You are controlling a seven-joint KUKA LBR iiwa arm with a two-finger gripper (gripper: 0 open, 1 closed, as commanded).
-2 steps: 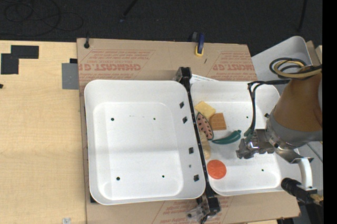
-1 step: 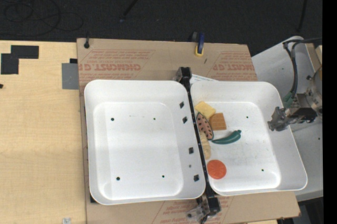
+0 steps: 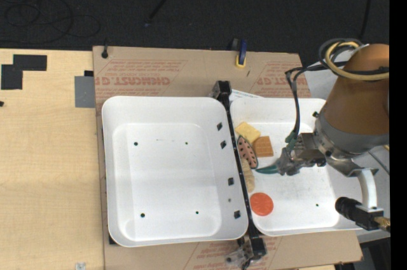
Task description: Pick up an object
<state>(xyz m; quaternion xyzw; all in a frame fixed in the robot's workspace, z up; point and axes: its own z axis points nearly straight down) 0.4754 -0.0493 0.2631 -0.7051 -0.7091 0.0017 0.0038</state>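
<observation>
We see the claw (image 3: 287,164) low inside the right bin (image 3: 299,224), at the end of the grey arm (image 3: 353,110) with its orange band, which comes in from the right. Whether it is open or closed, and whether it has hold of anything, we cannot tell — the part is dark and small from this angle. Just at its left tip lies a thin green object (image 3: 268,169), touching or nearly touching the claw.

A little further left, near the wall between the bins, there is a small group of things: a pale yellow block (image 3: 248,132), a brown block (image 3: 263,147) just beside it, and a long brown object with dark spots (image 3: 245,152) lying along the divider. Below them, apart from the group, rests a round orange-red object (image 3: 261,204).

The left bin (image 3: 114,135) stands directly beside the right one, and both sit on a cardboard sheet (image 3: 165,72) on the wooden tabletop (image 3: 44,167). At the far edge of the cardboard — a blue and yellow clamp (image 3: 240,53).
</observation>
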